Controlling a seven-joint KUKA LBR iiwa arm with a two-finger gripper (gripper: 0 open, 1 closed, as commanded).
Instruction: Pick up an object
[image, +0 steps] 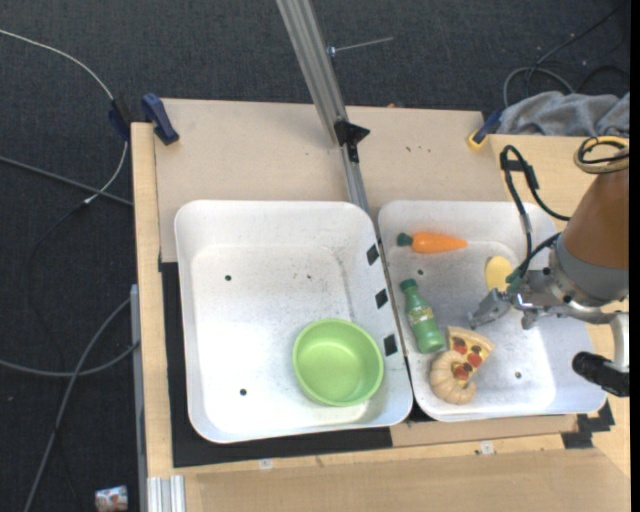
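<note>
Gripper (497, 305) sits low in the right bin (530, 400), finger state can't be told from this angle. Nothing visibly between the fingers.

Green bottle (421, 317) lies well to the gripper's left, long axis running up-down in view, cap end pointing away toward the carrot (436, 242). Pizza slice (463, 366) is just below-left of the gripper, tip pointing up-right. Yellow object (498, 270) just above the gripper. Green bowl (338, 361) far left, in the left bin (240, 250).

dark carpet floor (200, 50), loose cables (60, 60), tan wooden bench (250, 150)
</note>
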